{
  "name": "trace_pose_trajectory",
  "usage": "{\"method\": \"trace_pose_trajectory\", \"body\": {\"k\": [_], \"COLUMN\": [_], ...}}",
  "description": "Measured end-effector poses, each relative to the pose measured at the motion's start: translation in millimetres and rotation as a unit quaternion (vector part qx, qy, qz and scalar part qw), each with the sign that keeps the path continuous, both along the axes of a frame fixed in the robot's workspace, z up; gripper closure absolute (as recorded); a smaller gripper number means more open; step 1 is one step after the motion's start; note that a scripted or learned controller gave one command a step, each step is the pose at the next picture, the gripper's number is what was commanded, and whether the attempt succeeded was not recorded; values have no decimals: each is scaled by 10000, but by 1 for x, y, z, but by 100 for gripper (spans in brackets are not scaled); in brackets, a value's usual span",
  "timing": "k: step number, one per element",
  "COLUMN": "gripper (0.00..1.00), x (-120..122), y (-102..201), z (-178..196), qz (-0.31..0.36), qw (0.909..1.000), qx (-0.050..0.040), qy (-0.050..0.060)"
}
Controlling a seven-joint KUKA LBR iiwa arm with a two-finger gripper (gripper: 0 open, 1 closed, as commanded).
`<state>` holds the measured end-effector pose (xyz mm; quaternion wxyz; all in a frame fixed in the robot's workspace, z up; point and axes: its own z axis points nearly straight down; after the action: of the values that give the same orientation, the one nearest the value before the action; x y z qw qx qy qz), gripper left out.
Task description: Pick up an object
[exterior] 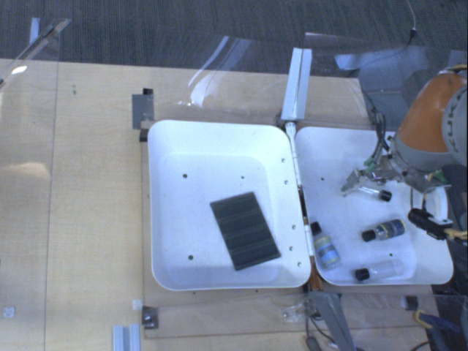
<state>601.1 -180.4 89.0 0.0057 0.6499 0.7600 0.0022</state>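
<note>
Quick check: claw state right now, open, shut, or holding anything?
Claw: open, holding nothing; it is over the right bin, apart from the three small bottles.

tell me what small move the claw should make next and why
Probably a short shift toward the near side of the right bin, then a descent. The claw hangs over bare bin floor with nothing between its fingers, while the nearest object, a small dark-capped bottle, lies just below it in the view. Two more bottles lie near the bin's front edge.
</note>
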Motion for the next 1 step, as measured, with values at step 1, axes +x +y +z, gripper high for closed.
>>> {"method": "trace_pose_trajectory", "body": {"k": [1], "gripper": [0], "x": [-45], "y": [-26], "z": [0], "qz": [-6], "qw": [10000], "qx": [-1], "qy": [-3]}}
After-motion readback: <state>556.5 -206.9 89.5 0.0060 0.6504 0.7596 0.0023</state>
